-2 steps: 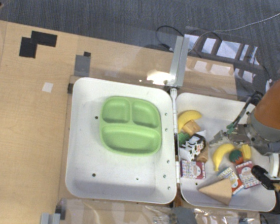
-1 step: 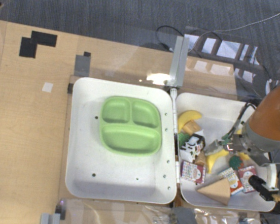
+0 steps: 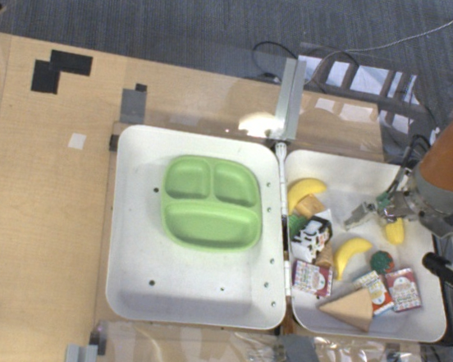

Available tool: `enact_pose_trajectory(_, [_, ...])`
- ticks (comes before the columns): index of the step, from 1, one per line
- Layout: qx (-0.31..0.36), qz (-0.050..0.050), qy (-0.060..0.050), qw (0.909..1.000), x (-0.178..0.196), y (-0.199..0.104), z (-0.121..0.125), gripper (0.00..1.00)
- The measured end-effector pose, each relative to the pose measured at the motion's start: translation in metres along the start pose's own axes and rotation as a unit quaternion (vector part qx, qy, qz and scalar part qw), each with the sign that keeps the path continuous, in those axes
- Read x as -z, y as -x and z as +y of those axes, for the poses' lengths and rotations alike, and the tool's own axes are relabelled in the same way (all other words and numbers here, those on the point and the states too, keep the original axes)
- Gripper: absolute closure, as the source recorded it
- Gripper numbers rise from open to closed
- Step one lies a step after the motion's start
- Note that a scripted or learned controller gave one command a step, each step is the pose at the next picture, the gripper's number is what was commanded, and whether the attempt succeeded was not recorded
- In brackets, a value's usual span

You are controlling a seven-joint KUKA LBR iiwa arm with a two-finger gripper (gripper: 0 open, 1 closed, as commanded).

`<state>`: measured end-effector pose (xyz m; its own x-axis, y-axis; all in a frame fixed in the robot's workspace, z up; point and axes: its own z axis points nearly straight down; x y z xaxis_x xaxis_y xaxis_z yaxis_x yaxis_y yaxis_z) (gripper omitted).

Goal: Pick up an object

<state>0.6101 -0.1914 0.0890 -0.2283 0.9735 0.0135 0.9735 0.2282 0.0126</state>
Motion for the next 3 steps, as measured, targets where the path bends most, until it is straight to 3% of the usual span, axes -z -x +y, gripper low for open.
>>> enact_pose_trajectory(1, [0.001,-0.008,0.0,1.0,0.001,-0.065,-0.059,0.0])
enact_pose_trajectory(2, [0.001,-0.008,0.004,1.0,0.011,-0.066,-0.056,1.0])
enact_pose_trajectory(3, [-0.115,-0.009,0.001,0.9933,0.0,-0.028,-0.04,1.0])
